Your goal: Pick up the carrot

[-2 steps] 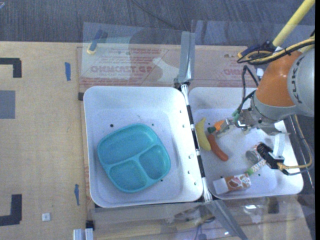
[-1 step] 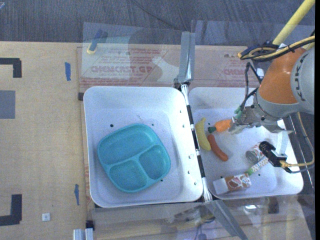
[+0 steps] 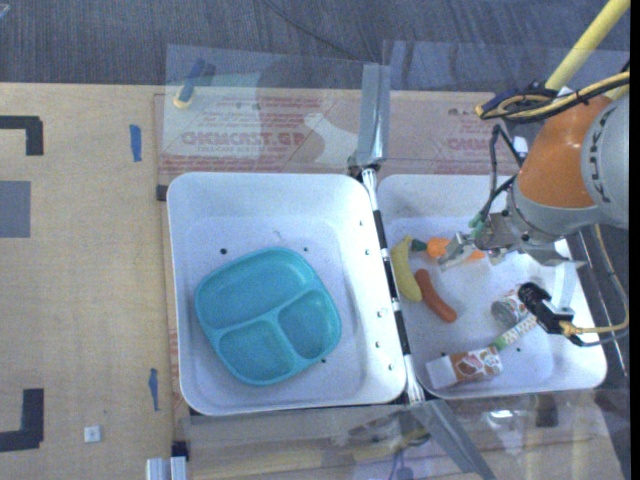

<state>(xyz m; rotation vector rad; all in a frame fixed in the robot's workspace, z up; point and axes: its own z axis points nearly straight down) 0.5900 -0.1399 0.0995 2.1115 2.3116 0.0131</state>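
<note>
the step in hand looks like the approach to the grasp. the claw point(image 3: 463, 253) hangs low in the upper middle of the right bin point(image 3: 440, 196), with the grey arm point(image 3: 570, 168) reaching in from the right. whether the claw is spread or pressed together i cannot tell from this slant. nothing can be seen pinched in it, so i judge the carrot not yet picked up.

the carrot point(image 3: 437, 247) is a short orange piece on the bin floor just left of the claw's tip. the two are so close that they may be touching, but i cannot say for sure. the banana point(image 3: 405, 271) lies just beside the carrot, along the bin's left wall. a reddish sausage point(image 3: 438, 297) lies below the carrot, near it but apart. a packet point(image 3: 466, 367) sits by the front edge, well apart.

the next move, as i read it, calls for a small shift left so the claw sits squarely over the carrot, then a close and a straight lift. with the banana so near, a sloppy close could catch it too or nudge the carrot away. the left bin point(image 3: 250, 196) with its blue plate point(image 3: 265, 313) plays no part.
</note>
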